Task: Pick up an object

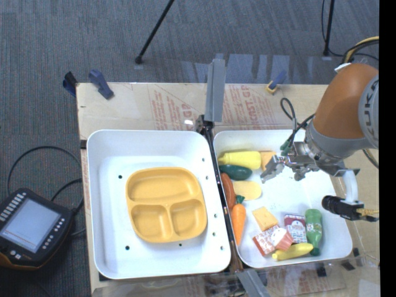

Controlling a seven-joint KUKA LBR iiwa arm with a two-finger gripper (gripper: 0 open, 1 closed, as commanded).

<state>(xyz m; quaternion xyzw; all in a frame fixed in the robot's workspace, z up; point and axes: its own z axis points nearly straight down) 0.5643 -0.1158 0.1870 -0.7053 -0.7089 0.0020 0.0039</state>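
Observation:
My gripper [285, 171] hangs over the upper middle of the right bin [334, 240], open, with nothing between its fingers. To its left lie a yellow squash-like toy [241, 159], a small orange piece [267, 159], a dark green cucumber [235, 172] and a pale yellow piece [248, 190]. A carrot [238, 223] and a red-orange sausage shape [228, 190] rest along the bin's left wall. Toward the front are a cheese cracker [265, 217], two red-and-white packets [296, 226] [272, 241], a green bottle [314, 226] and a yellow banana [292, 251].
The left bin [105, 166] holds a yellow three-compartment tray [166, 203]. A grey post [215, 98] stands behind the divider between the bins. A teach pendant [28, 228] lies on the floor at left, and tripod legs [158, 23] stand behind the bench.

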